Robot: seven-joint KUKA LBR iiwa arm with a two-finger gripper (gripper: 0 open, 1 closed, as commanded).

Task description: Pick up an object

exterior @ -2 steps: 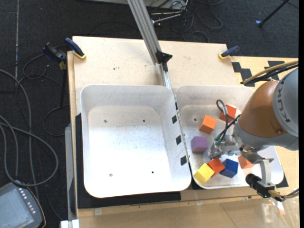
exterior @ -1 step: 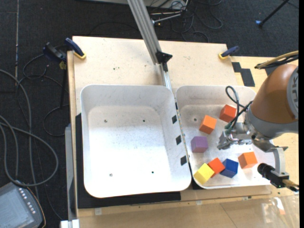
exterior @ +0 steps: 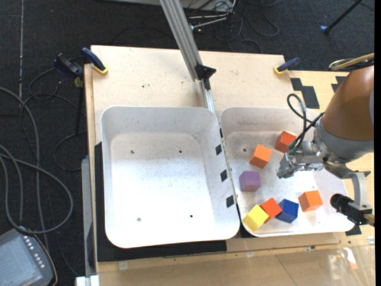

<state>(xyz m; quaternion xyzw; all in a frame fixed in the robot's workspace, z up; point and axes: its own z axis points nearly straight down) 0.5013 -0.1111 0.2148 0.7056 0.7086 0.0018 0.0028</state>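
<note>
— Where do we see the gripper (exterior: 284, 170)?
— Low in the right bin (exterior: 238, 121), among the blocks, nearest an orange block (exterior: 261, 155). Its grip we cannot tell.

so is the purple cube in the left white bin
No, the purple cube lies in the right white bin, beside the orange cubes.

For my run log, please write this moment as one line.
arm: over right white bin | claw: low among the blocks, grip unclear | nearest: orange cube, purple cube | lifted: nothing seen
</note>
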